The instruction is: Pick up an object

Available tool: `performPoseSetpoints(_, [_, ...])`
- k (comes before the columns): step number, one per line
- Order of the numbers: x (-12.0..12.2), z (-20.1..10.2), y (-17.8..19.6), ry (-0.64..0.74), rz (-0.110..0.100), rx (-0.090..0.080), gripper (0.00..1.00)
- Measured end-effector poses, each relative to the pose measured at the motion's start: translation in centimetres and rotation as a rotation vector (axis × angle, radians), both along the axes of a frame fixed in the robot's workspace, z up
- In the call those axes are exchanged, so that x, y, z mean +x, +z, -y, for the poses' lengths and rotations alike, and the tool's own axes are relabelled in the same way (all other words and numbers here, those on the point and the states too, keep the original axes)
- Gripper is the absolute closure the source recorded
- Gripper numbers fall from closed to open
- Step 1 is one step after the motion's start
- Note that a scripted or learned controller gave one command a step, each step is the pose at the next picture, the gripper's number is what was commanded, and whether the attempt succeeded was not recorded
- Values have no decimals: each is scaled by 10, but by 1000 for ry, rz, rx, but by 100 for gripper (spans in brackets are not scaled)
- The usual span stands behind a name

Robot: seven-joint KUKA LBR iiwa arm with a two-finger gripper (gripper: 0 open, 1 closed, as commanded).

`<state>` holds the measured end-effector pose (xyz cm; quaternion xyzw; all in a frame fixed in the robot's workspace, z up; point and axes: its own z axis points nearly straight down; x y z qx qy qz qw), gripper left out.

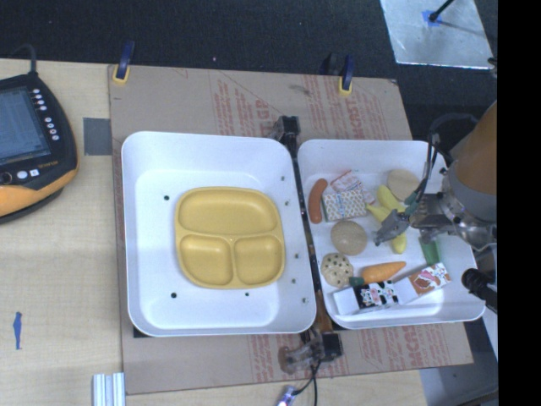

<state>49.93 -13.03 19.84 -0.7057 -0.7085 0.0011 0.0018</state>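
Nearest, at six o'clock in the right bin [456,315], lie one milk carton [397,290], one carrot [382,271] and one cookie [336,268]. Farther, at twelve, sit one sausage [316,200] and one yellow piece [388,200]. Beside that piece the gripper [394,227] hangs; its opening cannot be told. Crowding risks a glancing miss. Left bin [152,227]: one yellow tray [228,235].

Toy foods [347,238] jumbled in right bin [362,318]

Even, fairly bright overhead light whitens both bins, the left bin [211,235] well away from the gripper [390,225] nearly blown out with faint shadow along its inner wall, while the dark floor behind stays murky and the whole frame is slightly soft.
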Motion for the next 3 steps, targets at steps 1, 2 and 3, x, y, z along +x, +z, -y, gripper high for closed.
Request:
performPoseSetpoints(1, [45, 35, -106, 1, -3, -1, 0])
performPoseSetpoints(2, [45, 37, -95, 5, -3, -3, 100])
performPoseSetpoints(3, [61, -76, -6, 3, 2, 0, 100])
